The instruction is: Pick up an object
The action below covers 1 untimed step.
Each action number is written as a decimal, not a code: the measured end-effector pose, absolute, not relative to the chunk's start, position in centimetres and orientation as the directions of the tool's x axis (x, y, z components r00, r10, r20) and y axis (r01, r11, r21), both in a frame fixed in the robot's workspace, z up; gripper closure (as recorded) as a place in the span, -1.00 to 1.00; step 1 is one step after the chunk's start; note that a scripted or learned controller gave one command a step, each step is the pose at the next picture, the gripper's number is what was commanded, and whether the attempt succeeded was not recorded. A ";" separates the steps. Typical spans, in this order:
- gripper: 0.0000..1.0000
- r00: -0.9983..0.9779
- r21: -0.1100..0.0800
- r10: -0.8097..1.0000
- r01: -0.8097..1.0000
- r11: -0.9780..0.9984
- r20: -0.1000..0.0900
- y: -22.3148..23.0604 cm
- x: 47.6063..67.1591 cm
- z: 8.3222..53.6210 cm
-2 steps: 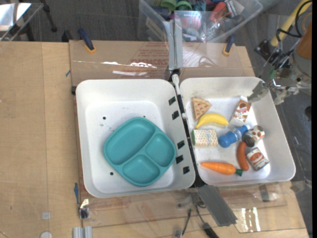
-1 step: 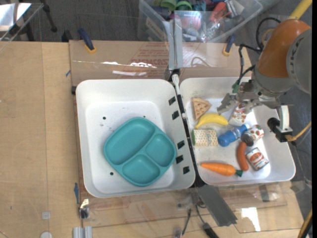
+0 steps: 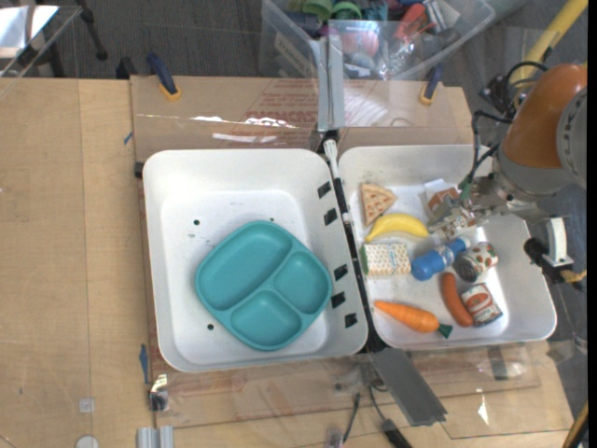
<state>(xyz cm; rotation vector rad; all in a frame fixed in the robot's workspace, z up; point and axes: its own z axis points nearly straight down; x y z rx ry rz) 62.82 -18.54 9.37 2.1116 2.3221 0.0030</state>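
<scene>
On the table, the left bin (image 3: 159, 250) carries a teal divided plate (image 3: 264, 286), broad, flat and stiff, so a poor thing to pinch. The right bin (image 3: 536, 320) holds toy food: a pizza slice (image 3: 377, 200), a banana (image 3: 395, 226), a carrot (image 3: 408, 316), a blue bottle (image 3: 435, 262) and a sausage (image 3: 456, 301), all likely light, rigid, rather slick plastic, best taken across the narrow middle. The tool (image 3: 454, 213) hangs low over that bin's far side just right of the banana, and I cannot tell its state.
</scene>
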 end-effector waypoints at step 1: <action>1.00 -0.094 0.007 0.996 0.996 0.094 -0.002 -18.6 62.9 10.5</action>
